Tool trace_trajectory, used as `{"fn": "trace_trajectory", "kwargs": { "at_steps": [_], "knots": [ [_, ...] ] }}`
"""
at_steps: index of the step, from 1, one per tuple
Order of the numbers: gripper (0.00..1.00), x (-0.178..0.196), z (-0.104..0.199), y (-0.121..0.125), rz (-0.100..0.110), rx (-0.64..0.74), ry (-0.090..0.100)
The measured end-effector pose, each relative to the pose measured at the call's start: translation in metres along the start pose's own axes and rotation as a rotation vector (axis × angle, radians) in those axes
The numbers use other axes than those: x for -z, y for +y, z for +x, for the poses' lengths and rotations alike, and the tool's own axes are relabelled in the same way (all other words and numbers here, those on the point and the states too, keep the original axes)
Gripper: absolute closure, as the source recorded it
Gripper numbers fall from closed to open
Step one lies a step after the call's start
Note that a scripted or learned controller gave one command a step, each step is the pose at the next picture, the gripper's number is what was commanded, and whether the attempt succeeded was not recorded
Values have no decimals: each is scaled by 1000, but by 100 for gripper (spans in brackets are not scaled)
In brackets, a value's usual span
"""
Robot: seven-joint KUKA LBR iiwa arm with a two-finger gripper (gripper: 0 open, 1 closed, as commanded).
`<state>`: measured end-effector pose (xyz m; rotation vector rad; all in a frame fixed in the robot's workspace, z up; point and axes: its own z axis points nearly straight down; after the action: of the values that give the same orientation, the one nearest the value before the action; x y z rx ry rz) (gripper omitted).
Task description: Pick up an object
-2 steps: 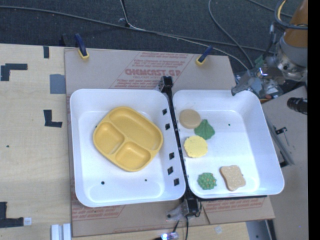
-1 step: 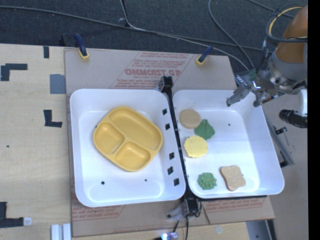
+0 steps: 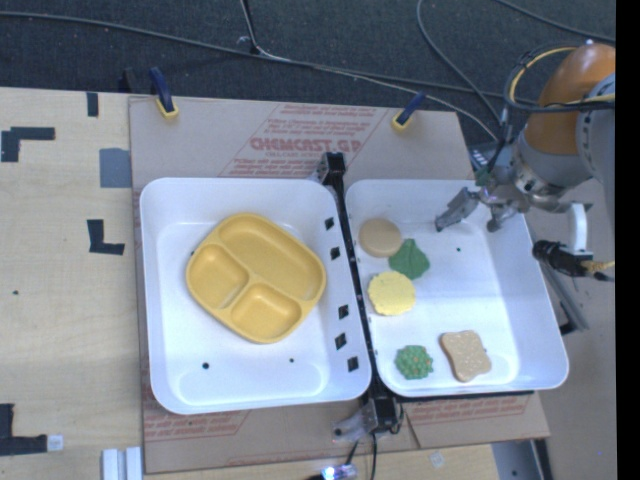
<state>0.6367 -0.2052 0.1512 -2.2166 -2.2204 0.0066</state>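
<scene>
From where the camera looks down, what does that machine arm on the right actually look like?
The arm is rounded and grey, with a bright orange band near its end. A yellow and black cable loops over the orange part. At its tip sits a small grey metal tool with two thin fingers. A white-and-black fitting juts out below it.

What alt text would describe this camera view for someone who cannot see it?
A grey robot arm's pincer hovers, fingers spread, over the right white bin, which holds five toy foods. The left white bin holds a yellow divided tray.
</scene>
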Motion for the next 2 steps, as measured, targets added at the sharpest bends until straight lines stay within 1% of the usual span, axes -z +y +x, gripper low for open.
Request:
{"fn": "trace_trajectory", "kwargs": {
  "at_steps": [1,2],
  "knots": [
    [0,-58,2,9,-2,2,-1],
    [100,-44,2,10,-5,2,-2]
  ]
}}
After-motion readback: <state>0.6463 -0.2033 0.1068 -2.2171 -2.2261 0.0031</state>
